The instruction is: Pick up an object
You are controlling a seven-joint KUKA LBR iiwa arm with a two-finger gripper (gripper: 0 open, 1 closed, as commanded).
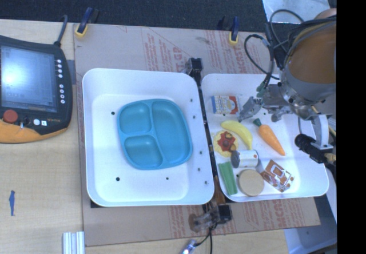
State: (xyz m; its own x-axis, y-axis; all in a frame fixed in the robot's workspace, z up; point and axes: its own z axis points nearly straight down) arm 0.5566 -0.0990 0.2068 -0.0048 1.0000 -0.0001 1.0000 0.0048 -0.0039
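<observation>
We are at the approach step, nothing picked yet.
Our gripper (251,110) hangs spread and empty over the right bin (311,190); next we must lower onto the banana (239,132).

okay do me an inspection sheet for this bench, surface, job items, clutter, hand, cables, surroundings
Surface: cardboard sheet clamped to the bench, bearing left bin and right bin.
Job's things: right bin holds banana, carrot, green block, round disc, small packets.
Clutter: blue divided plate in left bin.
Hand: hand over the right bin's upper part, near the banana; holding nothing seen.
Cables: black loops by the arm.
Surroundings: control pendant at left.
</observation>
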